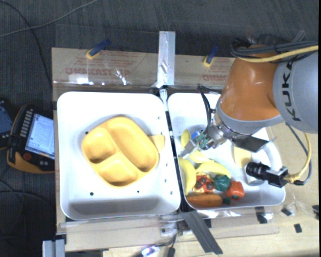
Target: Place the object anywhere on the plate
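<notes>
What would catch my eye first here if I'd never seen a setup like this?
Probably the big grey and orange arm reaching in from the right over the right bin, where toy foods are piled near the front. Next, the yellow divided plate lying by itself in the left bin.

Both bins (pixel 69 197) look like smooth white plastic with a soft sheen. The yellow plate (pixel 120 150), in the left bin, is glossy moulded plastic with 3 rounded hollows. The toy foods (pixel 211 183) in the right bin look like shiny plastic too. The arm's orange band (pixel 249 92) is smooth and satin; its grey shell (pixel 302 92) is matt. Around the bins the table (pixel 96 66) appears to be brown cardboard under clear, crinkled film.
</notes>
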Robot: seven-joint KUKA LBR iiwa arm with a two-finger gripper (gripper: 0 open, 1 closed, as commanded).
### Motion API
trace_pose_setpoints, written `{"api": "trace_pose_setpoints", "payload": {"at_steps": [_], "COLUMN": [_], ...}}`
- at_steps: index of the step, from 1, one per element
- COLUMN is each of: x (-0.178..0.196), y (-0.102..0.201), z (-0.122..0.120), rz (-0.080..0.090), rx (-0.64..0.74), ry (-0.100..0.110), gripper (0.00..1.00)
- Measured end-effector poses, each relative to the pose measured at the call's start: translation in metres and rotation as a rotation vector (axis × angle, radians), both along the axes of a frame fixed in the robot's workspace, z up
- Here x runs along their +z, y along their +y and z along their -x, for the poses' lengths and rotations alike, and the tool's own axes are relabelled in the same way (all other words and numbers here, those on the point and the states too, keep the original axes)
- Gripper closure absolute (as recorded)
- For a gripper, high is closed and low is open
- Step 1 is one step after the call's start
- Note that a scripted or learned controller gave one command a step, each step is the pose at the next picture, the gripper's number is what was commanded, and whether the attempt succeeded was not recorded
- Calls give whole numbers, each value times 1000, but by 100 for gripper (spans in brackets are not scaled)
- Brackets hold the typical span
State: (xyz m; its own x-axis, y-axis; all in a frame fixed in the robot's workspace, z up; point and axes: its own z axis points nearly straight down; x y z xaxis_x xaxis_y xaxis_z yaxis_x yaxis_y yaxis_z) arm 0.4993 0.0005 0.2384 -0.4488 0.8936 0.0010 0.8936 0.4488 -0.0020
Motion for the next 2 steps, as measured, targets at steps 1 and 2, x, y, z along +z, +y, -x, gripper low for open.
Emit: {"api": "trace_pose_setpoints", "payload": {"at_steps": [1,2], "x": [8,34], "y": [79,81], "z": [7,-17], "rz": [0,1], "rx": [82,-57], "ry": [-1,0], "gripper": [100,100]}}
